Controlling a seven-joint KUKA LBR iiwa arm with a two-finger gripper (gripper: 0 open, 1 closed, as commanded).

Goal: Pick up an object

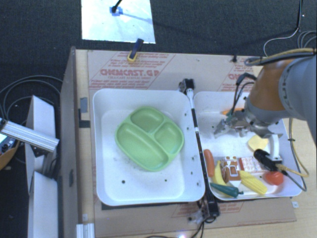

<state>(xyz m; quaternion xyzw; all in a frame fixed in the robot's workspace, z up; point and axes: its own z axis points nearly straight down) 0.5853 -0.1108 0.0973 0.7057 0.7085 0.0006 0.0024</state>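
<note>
My gripper point(224, 128) hangs low over the upper-left part of the right bin point(208, 108), above bare white floor. Nothing shows between its tips. Toy food lies along that bin's front: a red sausage point(209, 162), a yellow banana point(218, 175), a printed box point(238, 165), a corn cob point(253, 184), a red tomato point(273, 177) and a green piece point(232, 192). A pale yellow wedge point(257, 143) rests to the right of the gripper, partly under the wrist. A small orange item point(227, 112) peeks out behind the gripper.
The left bin point(106, 182) bears a green divided plate point(149, 138). A black-tipped rod point(194, 120) runs along the seam between the bins. Cardboard point(129, 66) lies under both bins. Cables trail at the right edge.
</note>
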